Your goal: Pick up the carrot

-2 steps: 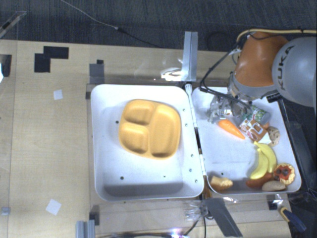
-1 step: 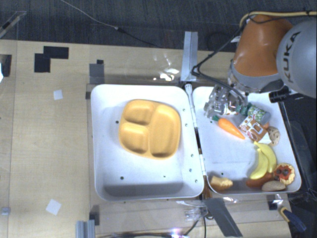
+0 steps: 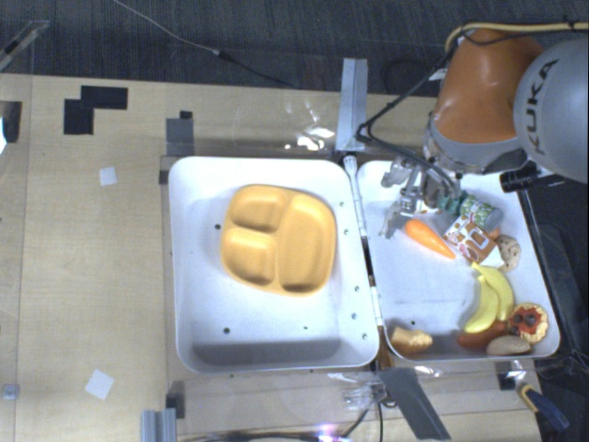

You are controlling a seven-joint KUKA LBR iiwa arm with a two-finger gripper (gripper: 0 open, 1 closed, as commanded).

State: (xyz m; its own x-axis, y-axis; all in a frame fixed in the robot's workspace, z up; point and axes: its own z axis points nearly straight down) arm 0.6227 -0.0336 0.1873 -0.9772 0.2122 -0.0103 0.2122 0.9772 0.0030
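The carrot (image 3: 430, 238) is a small orange cone lying on the floor of the right bin (image 3: 405, 284), pointing toward the lower right. My gripper (image 3: 409, 204) hangs just above and to the left of the carrot's thick end, its metal fingers pointing down at the bin floor. Nothing is visibly between the fingers. The carrot lies free on the white surface, its thick end close to the fingertips.
A yellow compartment plate (image 3: 279, 238) fills the left bin (image 3: 198, 320). In the right bin lie a colourful carton (image 3: 471, 228), a banana (image 3: 488, 300), a small bread roll (image 3: 410, 341), a doughnut-like piece (image 3: 528, 320) and a biscuit (image 3: 509, 250).
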